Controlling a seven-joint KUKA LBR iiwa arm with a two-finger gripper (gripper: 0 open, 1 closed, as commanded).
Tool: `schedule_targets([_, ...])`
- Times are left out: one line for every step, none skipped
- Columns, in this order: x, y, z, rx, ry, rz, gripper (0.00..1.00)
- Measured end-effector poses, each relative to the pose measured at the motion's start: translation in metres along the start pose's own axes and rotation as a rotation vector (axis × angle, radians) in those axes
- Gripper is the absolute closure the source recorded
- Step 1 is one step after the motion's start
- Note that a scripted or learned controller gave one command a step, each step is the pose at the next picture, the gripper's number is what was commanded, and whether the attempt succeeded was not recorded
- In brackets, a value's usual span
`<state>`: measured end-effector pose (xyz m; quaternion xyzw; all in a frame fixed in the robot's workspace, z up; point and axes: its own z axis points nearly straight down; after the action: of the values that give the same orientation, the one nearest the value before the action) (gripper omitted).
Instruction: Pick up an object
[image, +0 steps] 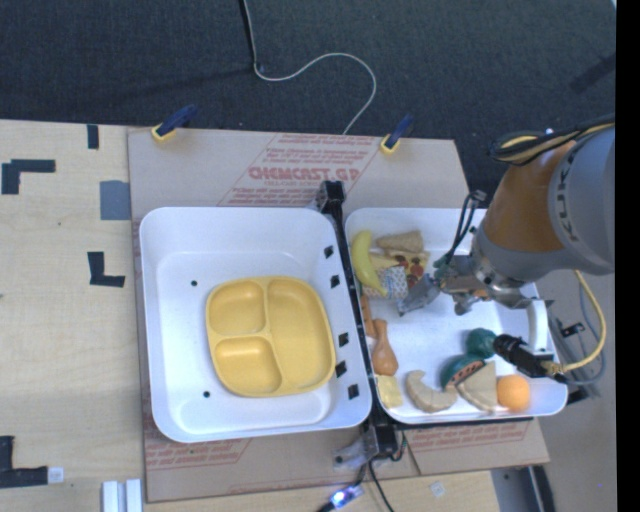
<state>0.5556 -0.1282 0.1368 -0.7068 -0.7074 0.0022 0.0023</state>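
My gripper (422, 294) reaches in from the right over the upper middle of the right bin (440, 218). Its tip sits right beside a small grey-blue item (399, 285) and a red-topped pizza slice (397, 264). Whether it touches either one is unclear. A banana (362, 258) lies along the bin's left wall, with a bread slice (403, 242) behind it. A brown drumstick (381, 348), a croissant (428, 392), a sandwich wedge (474, 381), an orange (513, 392) and a dark green piece (480, 342) lie toward the front.
The left bin (170, 240) holds a yellow divided plate (268, 335). The arm's grey body with its orange band (530, 205) hangs over the right bin's right side. A black divider (345, 290) runs between the bins.
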Motion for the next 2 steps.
schedule_targets([0.001, -0.001, 0.054, -0.002, -0.001, -0.001, 0.0])
schedule_targets([0.001, 0.0, 0.041, -0.004, 0.0, -0.001, 1.0])
